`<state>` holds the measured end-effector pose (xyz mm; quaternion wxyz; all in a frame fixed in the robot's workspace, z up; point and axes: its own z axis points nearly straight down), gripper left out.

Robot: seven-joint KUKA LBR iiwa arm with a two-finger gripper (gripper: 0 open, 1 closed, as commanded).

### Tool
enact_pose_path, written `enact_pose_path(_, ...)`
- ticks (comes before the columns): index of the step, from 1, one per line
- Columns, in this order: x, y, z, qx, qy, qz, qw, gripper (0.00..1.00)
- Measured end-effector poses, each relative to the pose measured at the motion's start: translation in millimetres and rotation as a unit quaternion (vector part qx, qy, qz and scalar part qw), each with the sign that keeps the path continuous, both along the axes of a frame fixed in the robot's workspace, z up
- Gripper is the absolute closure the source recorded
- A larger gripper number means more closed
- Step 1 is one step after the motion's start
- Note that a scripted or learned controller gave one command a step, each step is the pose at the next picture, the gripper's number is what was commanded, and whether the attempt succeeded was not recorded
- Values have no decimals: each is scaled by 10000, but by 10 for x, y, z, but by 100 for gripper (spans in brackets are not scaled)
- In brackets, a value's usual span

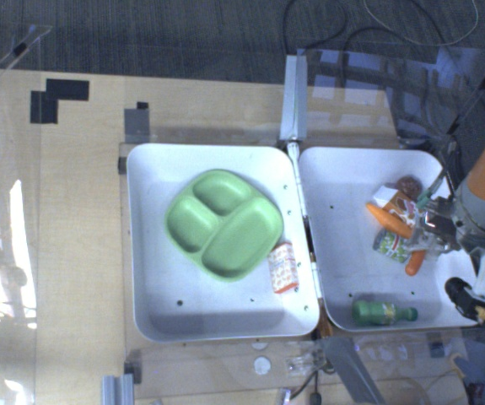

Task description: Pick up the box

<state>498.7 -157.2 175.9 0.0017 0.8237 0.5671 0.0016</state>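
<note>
In the right shallow white bin, a small white-and-green printed box, lying flat near the bin's right side, with a long orange carrot slanted across its upper part. Just beside it, a dark brown lump and a short orange piece. Low over this cluster from the right, the grey arm's two-finger gripper, at the box's right edge; whether released or clenched, impossible to tell, and nothing visibly held. Along the bin's near wall, a green plastic bottle on its side. In the left white bin, a green divided plate and, just beside it, a red-and-white labelled packet. Beneath both bins, a pale wooden tabletop.
</note>
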Motion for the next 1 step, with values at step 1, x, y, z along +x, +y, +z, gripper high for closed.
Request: enact_pose_path(1,-103,435,75,3,3,226,9997,100)
